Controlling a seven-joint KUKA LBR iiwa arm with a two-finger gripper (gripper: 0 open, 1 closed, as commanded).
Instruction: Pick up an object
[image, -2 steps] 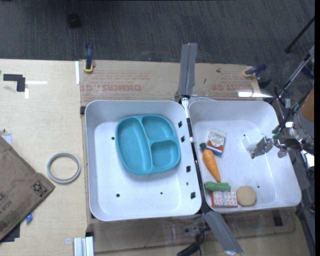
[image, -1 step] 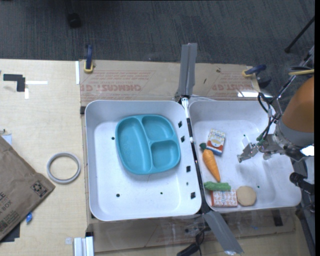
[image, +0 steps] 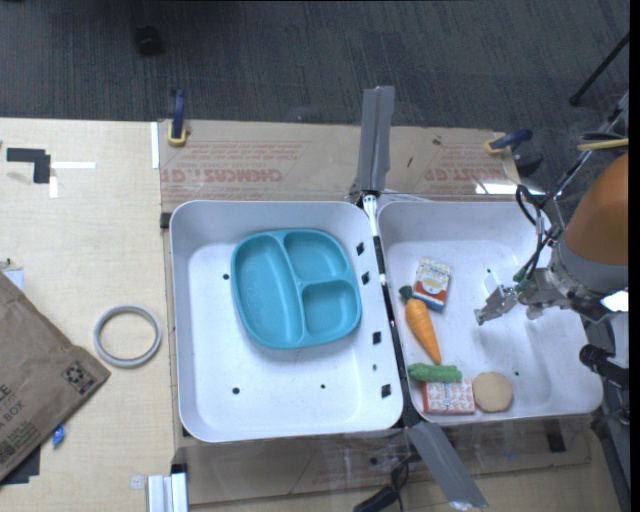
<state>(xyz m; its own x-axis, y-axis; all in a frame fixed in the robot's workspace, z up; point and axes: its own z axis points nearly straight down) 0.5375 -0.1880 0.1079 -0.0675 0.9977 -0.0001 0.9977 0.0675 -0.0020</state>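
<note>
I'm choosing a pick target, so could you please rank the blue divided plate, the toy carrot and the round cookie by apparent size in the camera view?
1. Blue divided plate, by far the largest.
2. Toy carrot.
3. Round cookie, smallest.

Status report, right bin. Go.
Gripper low over right bin, nothing between its fingers. Carrot lies to its left, apart. Small carton, cookie nearby. Path to carrot open.
</note>
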